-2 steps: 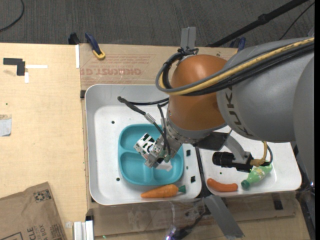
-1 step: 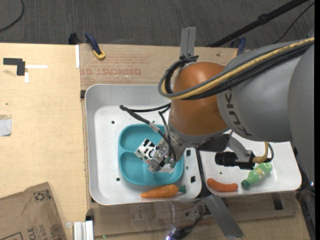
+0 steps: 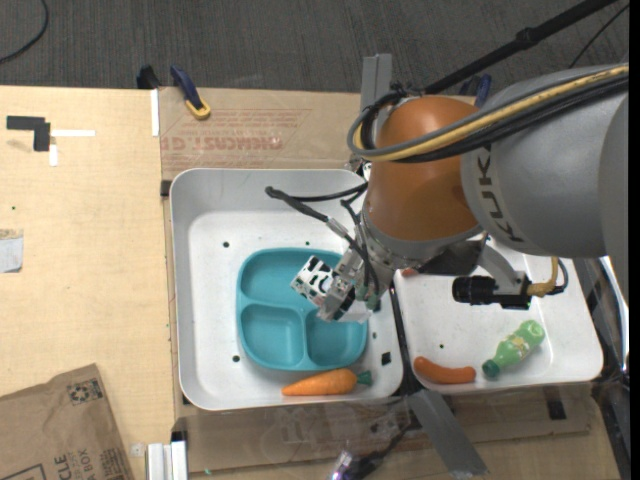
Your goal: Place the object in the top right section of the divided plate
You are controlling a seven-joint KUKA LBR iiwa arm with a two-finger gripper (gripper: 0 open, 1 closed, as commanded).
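Gripper (image 3: 342, 296) low over the right side of the teal divided plate (image 3: 270, 333) in the left bin (image 3: 182, 268), reaching in from the right under the orange band of the arm (image 3: 425, 168); clenched or released, cannot tell, since cables and the wrist crowd that spot. Small black-and-white patterned object (image 3: 314, 278) just left of the gripper, touching or nearly touching it, over the far right part of the plate; resting on the plate or lifted clear of it, cannot tell. Probably a light toy or small carton, fairly stiff, perhaps smooth and a little slippery, not fragile by the look of it; best taken across its narrow sides, near the middle. Long axis seemingly slanted, from near left to far right, though blurred and partly hidden. Orange carrot (image 3: 320, 382) lying near the plate's near edge, well apart from the gripper. Green bottle (image 3: 515, 348) in the right bin (image 3: 585, 368).
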